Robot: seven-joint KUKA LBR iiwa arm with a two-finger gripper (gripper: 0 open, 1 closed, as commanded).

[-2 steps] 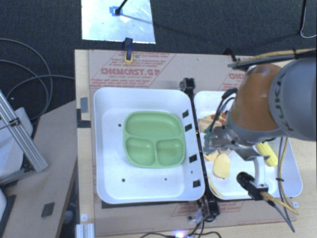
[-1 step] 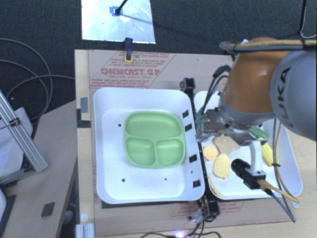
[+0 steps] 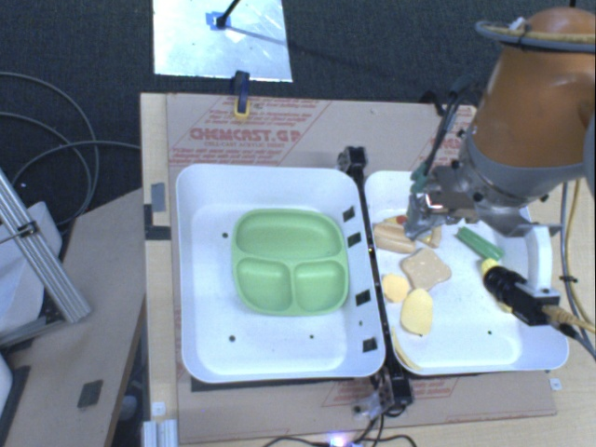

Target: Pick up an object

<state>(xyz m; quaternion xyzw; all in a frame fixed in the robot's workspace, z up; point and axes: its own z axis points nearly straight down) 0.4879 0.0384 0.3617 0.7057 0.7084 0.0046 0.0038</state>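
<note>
On my remote feed, nearest me in the right bin (image 3: 484, 343), a yellow wedge (image 3: 417, 312) lies on the white floor, with a smaller yellow round piece (image 3: 395, 289) touching it on its far left. Just beyond them a tan toast slice (image 3: 426, 268) lies flat. Farther in, a pale bun-shaped piece (image 3: 393, 240) lies against the bin's left wall, and a green stick (image 3: 480, 243) lies tilted, well to the right of it. A small red bit (image 3: 400, 220) shows just past the bun-shaped piece.

The end effector (image 3: 424, 208) hangs over the far left part of this bin, directly above the bun-shaped piece and the toast slice, at the end of the grey and orange arm (image 3: 540, 91) reaching in from the right. I cannot tell how far it is open, and I see nothing held in it.

In the left bin (image 3: 205, 324), a green divided plate (image 3: 290, 260) lies in the middle, with one long compartment on its far side and two smaller ones on its near side.

Both bins sit on a cardboard sheet (image 3: 279, 124) with red lettering that covers the bench (image 3: 160, 277). At its far edge is a blue and yellow clamp (image 3: 241, 96), and beyond that a shiny square sheet (image 3: 222, 26) lies on the dark floor.
</note>
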